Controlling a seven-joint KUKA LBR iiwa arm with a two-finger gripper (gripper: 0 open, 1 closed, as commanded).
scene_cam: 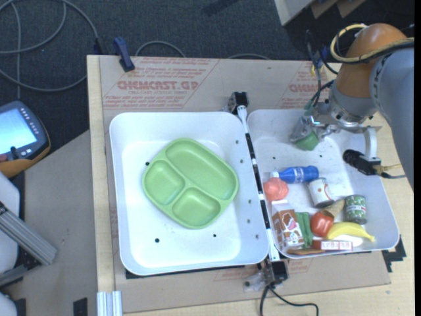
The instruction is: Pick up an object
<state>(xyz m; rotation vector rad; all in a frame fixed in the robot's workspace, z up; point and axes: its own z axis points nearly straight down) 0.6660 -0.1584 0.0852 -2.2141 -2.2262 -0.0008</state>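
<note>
jaws [314,125] | green object [306,140] between | shape unclear

A light green divided plate [191,183] lies in a white bin [125,176], and every other thing sits to its right in a second white bin [388,222]. There lie a blue bottle [298,174], a yellow banana [350,231], a red tomato [321,223] and a salmon-pink ball [276,189]. The worktop [164,87] behind the plate is tan with red lettering.
</note>
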